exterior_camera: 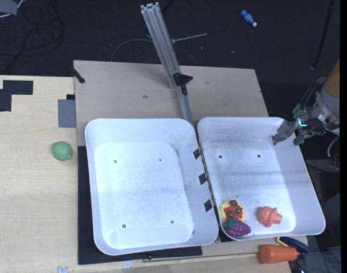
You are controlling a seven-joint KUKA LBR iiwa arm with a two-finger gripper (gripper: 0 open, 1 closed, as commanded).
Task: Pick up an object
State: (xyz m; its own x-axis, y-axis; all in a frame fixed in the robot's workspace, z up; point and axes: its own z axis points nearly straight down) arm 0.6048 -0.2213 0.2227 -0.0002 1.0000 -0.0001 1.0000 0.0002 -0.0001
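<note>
**Still nothing lifted: toys wait in the right-hand bin**

Nearest you, at the bottom right of the frame, an orange toy (277, 253) lies outside the bins on the bench edge. Just above it, in the lower corner of the right bin (259, 169), sit a pink toy (269, 215) and a yellow-and-purple fruit cluster (235, 217), untouched. The left bin (105, 152) lies beside it, and a green ball (62, 151) rests on the wood at far left. Farther back, at the right bin's upper right rim, your gripper (290, 135) hovers with its fingers spread apart and nothing between them. By this view, the reach, grasp and lift all remain ahead.
</note>
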